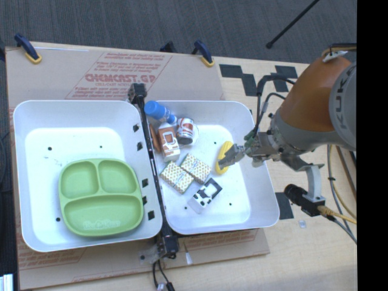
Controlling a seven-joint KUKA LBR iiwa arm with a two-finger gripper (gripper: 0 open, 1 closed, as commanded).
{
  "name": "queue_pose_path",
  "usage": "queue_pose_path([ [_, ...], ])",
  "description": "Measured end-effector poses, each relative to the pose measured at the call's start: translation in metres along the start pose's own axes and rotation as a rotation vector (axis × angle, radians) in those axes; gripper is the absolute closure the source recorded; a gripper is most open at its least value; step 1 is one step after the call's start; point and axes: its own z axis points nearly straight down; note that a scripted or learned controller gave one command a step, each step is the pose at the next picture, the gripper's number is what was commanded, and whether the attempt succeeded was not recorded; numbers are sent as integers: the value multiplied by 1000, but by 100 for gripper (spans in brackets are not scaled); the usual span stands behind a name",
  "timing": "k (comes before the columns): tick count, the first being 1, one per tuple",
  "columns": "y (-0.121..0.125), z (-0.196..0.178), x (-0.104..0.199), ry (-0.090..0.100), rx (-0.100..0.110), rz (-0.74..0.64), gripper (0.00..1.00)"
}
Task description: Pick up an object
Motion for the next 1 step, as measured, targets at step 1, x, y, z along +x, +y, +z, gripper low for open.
queue_pose_path([
  [1,2,114,19,1,4,-1,0],
])
